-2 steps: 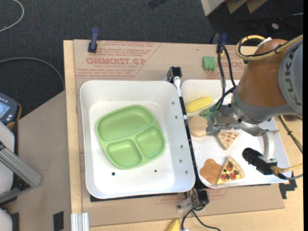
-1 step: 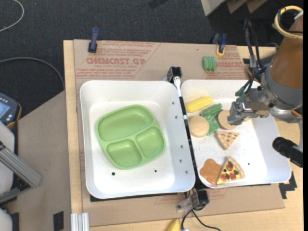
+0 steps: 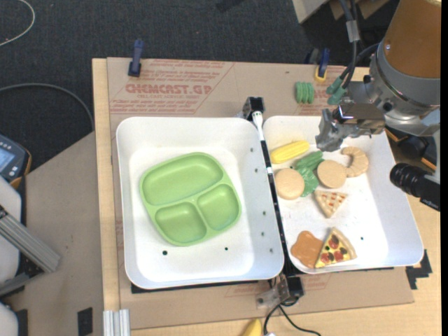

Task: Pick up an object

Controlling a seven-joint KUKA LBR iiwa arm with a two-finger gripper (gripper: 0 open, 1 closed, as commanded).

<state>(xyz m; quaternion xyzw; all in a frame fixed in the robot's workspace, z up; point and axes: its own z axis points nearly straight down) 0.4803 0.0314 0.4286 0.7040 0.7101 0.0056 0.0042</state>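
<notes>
The right bin [image 3: 392, 240] holds toy food: a yellow corn cob [image 3: 288, 151], a green leafy piece [image 3: 308, 166], two round tan cookies [image 3: 288, 183] [image 3: 332, 174], a croissant [image 3: 357, 160], a small pizza wedge [image 3: 330, 203], a brown piece [image 3: 305, 248] and a pepperoni pizza slice [image 3: 336, 249]. My gripper [image 3: 329, 140] hangs low over the bin's far part, just above the green piece and right of the corn. Nothing shows between its fingers.
The left bin [image 3: 133, 187] carries a green divided tray [image 3: 189, 198]. A green ridged piece [image 3: 304, 92] lies on the cardboard behind the right bin. Blue clamps [image 3: 135, 58] [image 3: 322, 65] hold the board's far edge. A black rail [image 3: 264, 161] runs between the bins.
</notes>
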